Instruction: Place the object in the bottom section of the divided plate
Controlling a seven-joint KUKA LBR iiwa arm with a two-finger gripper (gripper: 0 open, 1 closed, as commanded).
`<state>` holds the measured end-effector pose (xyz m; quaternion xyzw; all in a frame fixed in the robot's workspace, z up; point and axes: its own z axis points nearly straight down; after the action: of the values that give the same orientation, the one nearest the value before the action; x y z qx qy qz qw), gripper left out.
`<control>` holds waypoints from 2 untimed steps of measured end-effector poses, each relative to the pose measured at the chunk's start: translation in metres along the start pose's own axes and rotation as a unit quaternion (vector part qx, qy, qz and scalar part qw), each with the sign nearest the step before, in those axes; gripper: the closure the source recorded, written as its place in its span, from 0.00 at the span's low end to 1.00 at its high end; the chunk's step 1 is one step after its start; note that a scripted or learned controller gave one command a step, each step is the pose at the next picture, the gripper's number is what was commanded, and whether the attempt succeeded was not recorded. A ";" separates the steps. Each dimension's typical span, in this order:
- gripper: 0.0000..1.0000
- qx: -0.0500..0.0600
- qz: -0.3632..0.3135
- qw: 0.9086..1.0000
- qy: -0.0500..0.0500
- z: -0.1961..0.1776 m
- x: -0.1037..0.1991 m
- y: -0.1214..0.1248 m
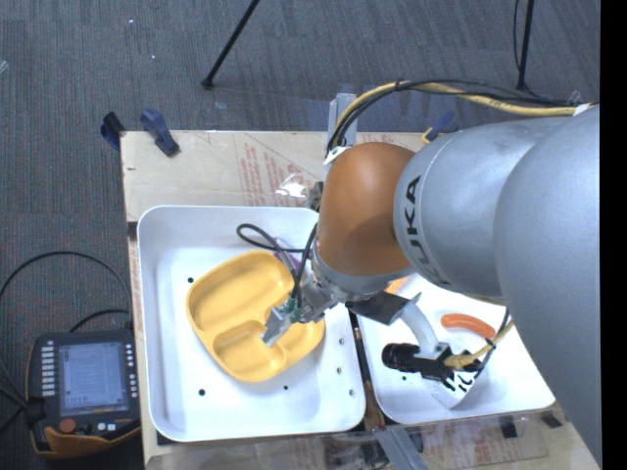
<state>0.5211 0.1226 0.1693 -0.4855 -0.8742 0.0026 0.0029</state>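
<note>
The gripper [277, 326] hangs low over the yellow divided plate [227, 297] in the left bin [162, 360], at the plate's lower compartments. Whether the jaws hold anything I cannot tell; the plate's sections look empty, so placing seems unfinished.

A bulky grey robot arm [509, 213] bearing black "KUKA" lettering [415, 225] carries a glossy orange band [358, 213] above its wrist, with yellow and black cables [441, 91] looping across its top.
</note>
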 end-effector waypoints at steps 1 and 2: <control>0.00 0.000 0.000 1.000 0.000 0.000 0.000 0.000; 0.00 0.000 0.000 1.000 0.000 0.000 0.000 0.000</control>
<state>0.5211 0.1226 0.1693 -0.4855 -0.8742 0.0026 0.0029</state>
